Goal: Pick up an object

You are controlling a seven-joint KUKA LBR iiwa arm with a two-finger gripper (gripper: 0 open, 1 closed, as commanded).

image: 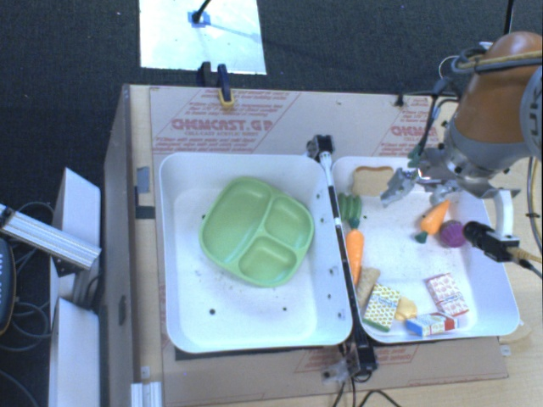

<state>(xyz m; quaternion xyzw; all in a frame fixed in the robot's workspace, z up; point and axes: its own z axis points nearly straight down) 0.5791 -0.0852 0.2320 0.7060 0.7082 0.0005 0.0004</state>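
My gripper [416, 186] hangs over the back of the right bin [501, 291], its fingers spread open with nothing between them. Just left of it lies a slice of toast [373, 179]. A small orange carrot [433, 219] and a purple vegetable [452, 233] sit just in front of the gripper. Along the bin's left wall lie a green vegetable [350, 208] and a larger carrot [355, 248]. Near the front are a cracker [366, 283], a green-and-yellow box [382, 305], a red-and-white box [445, 293] and a blue-and-white box [433, 323].
The left bin [191, 312] holds a green divided plate [257, 230]. A black-and-white bar [335, 219] runs along the divider between the bins. The arm's orange band [505, 53] and grey wrist stand over the right bin's back right corner.
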